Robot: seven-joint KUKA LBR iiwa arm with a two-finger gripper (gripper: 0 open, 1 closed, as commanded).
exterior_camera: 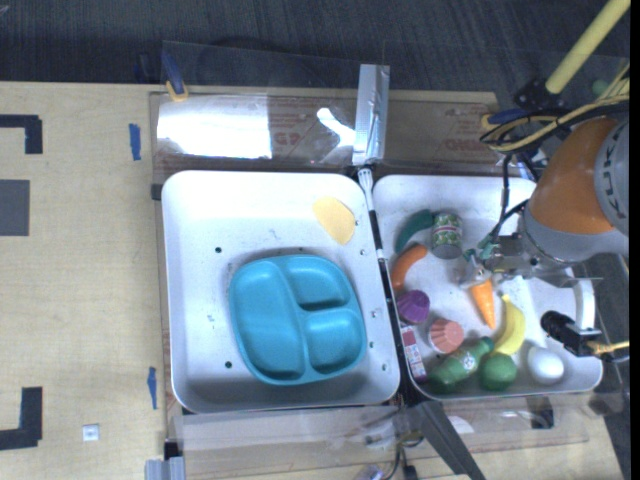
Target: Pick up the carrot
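Gripper (487,271) is hanging over the right bin (585,378), its fingers closing on the carrot (484,302) beside the banana (511,329).

Two white bins, left bin (190,298) and right bin (580,373), sit touching on the wooden bench (80,268).
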